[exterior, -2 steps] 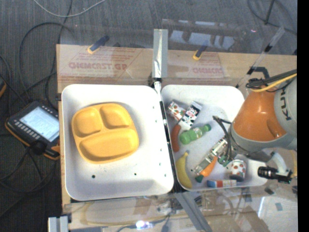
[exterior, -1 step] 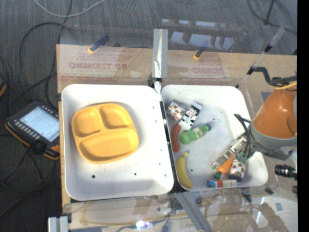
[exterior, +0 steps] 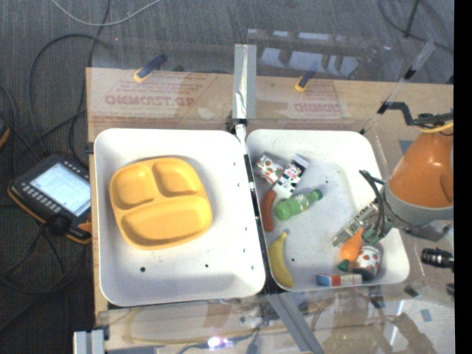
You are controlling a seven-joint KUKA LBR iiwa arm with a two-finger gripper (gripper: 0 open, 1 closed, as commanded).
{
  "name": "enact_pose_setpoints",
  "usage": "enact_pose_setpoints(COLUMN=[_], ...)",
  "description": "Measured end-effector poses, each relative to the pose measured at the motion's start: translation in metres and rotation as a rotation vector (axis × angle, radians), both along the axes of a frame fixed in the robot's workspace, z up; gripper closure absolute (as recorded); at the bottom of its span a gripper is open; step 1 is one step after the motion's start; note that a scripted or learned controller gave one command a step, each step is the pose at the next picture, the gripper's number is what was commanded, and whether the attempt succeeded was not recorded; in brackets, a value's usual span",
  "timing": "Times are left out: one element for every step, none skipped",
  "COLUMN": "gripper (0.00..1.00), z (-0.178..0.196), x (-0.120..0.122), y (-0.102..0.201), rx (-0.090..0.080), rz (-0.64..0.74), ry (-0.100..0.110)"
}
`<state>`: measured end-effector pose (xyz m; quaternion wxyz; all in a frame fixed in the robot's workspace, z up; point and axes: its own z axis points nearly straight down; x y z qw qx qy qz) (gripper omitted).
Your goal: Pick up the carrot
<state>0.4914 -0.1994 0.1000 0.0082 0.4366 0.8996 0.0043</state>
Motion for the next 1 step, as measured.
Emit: enact_pose_setpoints(gripper=[1.00], z=[0.0986], x=[-0.0070], y=[0.0458], rx=[0.000], rz=[-0.055], ry=[0.020])
